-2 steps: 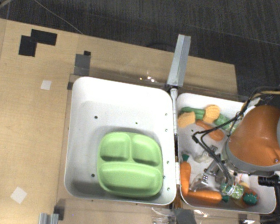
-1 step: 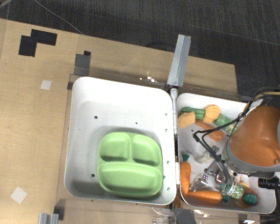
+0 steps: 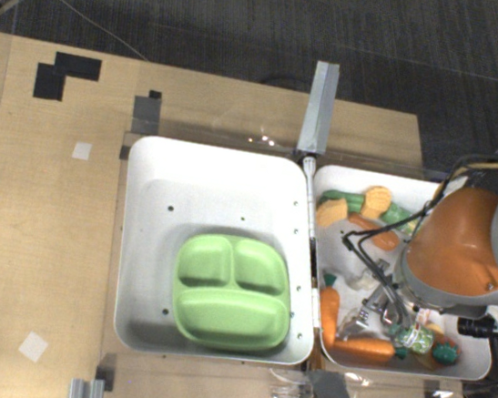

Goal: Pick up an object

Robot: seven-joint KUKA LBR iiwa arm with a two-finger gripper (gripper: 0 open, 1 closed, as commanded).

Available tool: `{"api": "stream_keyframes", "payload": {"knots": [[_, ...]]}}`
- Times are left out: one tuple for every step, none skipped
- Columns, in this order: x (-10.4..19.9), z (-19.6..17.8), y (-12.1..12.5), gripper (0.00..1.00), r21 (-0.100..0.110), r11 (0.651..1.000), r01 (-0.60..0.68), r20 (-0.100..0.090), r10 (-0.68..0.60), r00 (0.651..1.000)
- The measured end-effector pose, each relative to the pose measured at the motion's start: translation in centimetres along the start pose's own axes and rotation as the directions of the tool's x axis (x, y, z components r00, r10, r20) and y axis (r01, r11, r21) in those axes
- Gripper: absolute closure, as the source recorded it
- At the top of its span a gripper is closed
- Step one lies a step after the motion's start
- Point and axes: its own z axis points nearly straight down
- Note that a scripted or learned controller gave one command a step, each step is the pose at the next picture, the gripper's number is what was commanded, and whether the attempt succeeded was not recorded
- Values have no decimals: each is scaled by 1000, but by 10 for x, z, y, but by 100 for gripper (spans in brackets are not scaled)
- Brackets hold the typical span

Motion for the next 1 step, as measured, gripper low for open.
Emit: {"api": "stream_keyframes", "payload": {"knots": [[1, 0, 1, 0, 0, 999, -33, 0, 33, 999]]}}
